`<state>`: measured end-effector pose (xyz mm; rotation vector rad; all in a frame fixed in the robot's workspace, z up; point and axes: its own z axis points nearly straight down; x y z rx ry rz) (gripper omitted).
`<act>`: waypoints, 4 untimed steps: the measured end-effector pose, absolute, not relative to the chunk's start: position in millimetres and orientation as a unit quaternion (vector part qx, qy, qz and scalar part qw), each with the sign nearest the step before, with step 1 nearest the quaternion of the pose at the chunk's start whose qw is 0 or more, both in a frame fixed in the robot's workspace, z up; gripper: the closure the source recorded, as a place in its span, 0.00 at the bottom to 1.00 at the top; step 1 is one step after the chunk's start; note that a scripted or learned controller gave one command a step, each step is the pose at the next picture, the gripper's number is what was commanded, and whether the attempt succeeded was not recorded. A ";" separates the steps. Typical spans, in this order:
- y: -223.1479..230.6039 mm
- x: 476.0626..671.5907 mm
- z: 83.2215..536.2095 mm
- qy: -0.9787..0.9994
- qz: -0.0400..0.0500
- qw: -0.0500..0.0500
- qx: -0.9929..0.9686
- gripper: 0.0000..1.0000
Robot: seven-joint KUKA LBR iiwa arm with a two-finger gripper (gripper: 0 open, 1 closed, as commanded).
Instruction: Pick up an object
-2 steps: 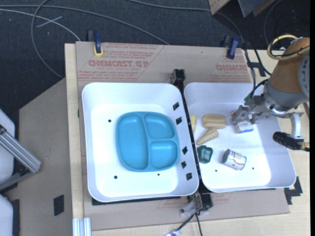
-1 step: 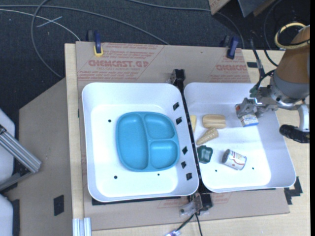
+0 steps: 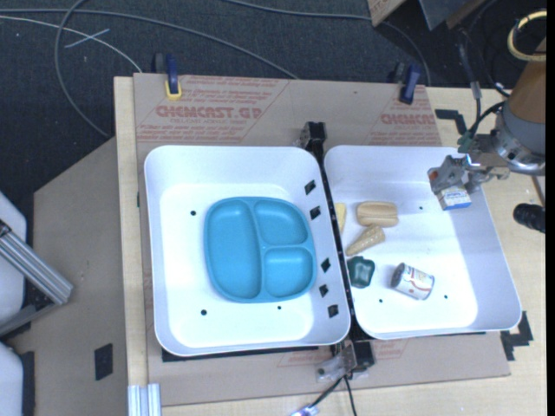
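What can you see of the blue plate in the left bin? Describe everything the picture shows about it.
The blue plate is a light blue, rounded-square tray that looks like smooth plastic. Raised ridges split it into three compartments: one long one on its left and two smaller ones on its right. It lies flat, face up and slightly turned, near the middle of the left bin, resting on the bin's white floor. Nothing lies in it.

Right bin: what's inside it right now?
Inside the right bin: two tan blocks, a dark green piece, a small can. The gripper covers the floor beneath it.
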<state>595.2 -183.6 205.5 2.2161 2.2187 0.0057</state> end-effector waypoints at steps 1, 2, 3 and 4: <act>-183.6 596.1 218.1 0.707 0.001 0.001 0.707 1.00; -119.6 590.9 223.2 0.709 0.001 -0.002 0.705 1.00; -55.2 581.9 224.5 0.710 0.001 -0.002 0.705 1.00; -1.6 581.0 234.6 0.709 0.001 0.000 0.705 1.00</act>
